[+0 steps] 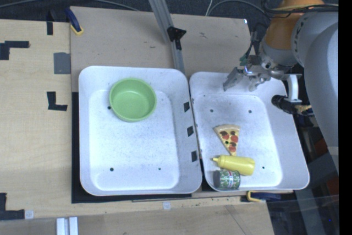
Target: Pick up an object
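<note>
Pizza slice (228,137) at 6 o'clock from my gripper (242,79), in right bin (290,162) | gripper spread open, holding nothing, above bin's 12 o'clock rim | descend centred on slice; avoid mustard bottle (235,163) and can (226,179) just beyond.

A pale wooden bench (33,118) carries a brown board (126,36), and on it two shallow white bins sit side by side, rims touching. Taking the left bin (88,135) as the mark: the right bin (286,173) lies just beside it on its right, a slanted grey metal bar (157,3) crosses the board above its upper right corner, and black tape marks (52,100) dot the bare wood to its left. A grey patch (62,62) sits on the wood above those marks, near the bin's upper left corner.
</note>
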You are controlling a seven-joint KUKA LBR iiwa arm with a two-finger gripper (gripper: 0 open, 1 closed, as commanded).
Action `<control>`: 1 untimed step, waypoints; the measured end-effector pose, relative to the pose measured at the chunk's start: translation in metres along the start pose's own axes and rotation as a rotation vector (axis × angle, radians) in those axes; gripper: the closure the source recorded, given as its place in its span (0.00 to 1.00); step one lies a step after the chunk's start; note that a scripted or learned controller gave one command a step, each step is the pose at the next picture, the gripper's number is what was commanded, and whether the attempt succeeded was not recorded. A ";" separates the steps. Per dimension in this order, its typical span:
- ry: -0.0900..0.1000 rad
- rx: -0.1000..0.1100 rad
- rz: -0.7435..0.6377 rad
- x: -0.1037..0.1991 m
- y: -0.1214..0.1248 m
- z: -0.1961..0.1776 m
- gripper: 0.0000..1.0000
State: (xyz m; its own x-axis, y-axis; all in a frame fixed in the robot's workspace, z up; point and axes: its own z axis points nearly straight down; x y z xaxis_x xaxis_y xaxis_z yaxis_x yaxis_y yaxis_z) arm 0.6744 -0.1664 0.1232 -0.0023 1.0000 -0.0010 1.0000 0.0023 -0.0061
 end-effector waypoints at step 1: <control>-0.002 0.005 0.002 -0.001 0.000 0.032 0.00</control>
State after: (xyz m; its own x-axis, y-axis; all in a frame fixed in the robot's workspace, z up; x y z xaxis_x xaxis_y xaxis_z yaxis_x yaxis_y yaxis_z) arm 0.6738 -0.1678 0.0912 -0.0006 1.0000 -0.0029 0.9999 0.0006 -0.0110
